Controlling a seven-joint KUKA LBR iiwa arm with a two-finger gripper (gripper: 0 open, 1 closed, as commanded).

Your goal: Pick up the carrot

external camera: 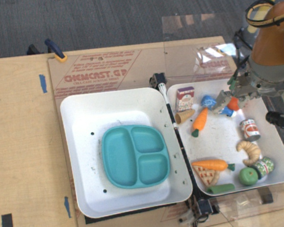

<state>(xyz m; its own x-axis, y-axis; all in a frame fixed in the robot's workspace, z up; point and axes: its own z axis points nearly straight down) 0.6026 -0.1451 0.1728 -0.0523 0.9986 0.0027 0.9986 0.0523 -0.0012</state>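
Carrot lies tilted in the upper left of the right bin, untouched.

The gripper hangs just to the carrot's upper right, above it in the frame; I cannot tell whether its fingers stand apart or together.

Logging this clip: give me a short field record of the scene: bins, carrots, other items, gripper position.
left bin: white bin holding a teal divided tray
right bin: white bin holding toy foods
carrots: two; one carrot tilted in the upper middle, another carrot lying lengthwise near the front
other items: small carton, croissant, can, green apple, pizza slice
gripper: gripper over the right bin's upper right, apart from both carrots
task state: neither carrot lifted
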